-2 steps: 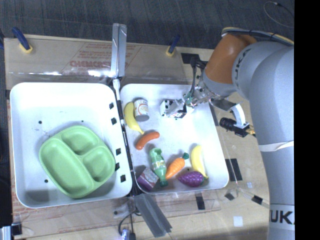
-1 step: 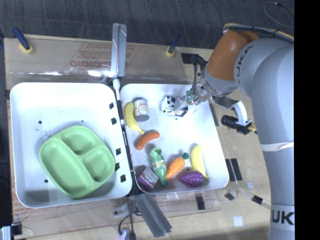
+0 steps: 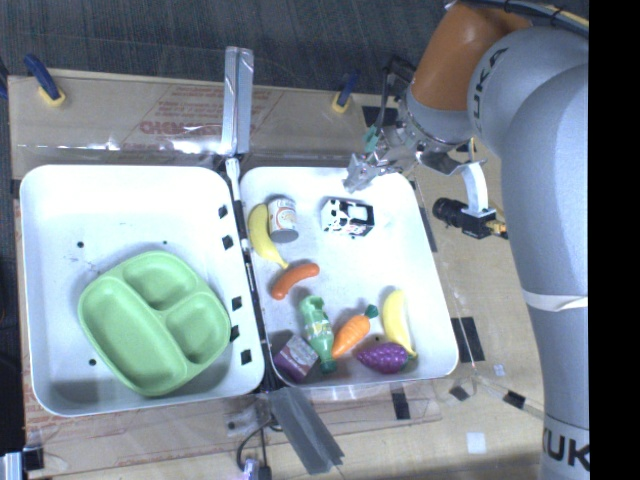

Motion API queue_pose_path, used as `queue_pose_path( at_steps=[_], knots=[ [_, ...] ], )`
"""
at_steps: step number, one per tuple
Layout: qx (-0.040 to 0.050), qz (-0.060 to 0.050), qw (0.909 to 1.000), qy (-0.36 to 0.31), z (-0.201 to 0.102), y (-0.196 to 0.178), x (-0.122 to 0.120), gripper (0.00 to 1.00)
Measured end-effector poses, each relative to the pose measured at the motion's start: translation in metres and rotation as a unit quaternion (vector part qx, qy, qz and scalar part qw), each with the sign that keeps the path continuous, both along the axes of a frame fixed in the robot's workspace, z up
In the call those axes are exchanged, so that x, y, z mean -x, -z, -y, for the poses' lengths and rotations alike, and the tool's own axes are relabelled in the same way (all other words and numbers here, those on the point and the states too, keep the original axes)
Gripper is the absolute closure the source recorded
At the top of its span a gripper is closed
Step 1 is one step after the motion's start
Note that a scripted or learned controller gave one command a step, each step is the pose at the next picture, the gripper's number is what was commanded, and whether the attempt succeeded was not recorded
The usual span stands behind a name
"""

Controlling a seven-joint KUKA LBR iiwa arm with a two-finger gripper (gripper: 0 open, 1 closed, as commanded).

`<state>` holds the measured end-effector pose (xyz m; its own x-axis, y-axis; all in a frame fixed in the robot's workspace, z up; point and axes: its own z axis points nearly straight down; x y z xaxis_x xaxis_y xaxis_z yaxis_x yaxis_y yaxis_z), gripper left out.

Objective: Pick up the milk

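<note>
The milk [image 3: 347, 218] is a small carton with black and white cow patches, lying on its side in the upper middle of the right bin [image 3: 425, 268]. My gripper [image 3: 362, 173] hangs over the bin's back rim, just above and slightly right of the milk, a short gap away from it. Nothing shows in its grasp.
A can [image 3: 282, 217] and a banana [image 3: 262, 236] lie left of the milk, with a sausage [image 3: 294, 278] below them. A green bottle [image 3: 318, 330], carrot [image 3: 351, 334], second banana [image 3: 398, 320], grapes [image 3: 383, 356] and purple box [image 3: 296, 358] crowd the front. The left bin [image 3: 50, 208] holds a green divided plate [image 3: 152, 320].
</note>
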<state>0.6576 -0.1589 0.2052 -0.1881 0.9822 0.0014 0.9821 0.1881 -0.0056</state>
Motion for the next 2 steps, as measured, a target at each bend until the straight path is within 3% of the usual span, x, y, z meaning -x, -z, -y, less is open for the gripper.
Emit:
queue_pose_path(
  at_steps=[1, 2],
  knots=[
    [0.0000, 0.000, 1.0000, 0.000, 0.000, 0.000, 0.000, 0.00],
    [0.0032, 0.014, 0.9999, -0.005, 0.047, 0.091, 0.012, 0.00]
  ],
)
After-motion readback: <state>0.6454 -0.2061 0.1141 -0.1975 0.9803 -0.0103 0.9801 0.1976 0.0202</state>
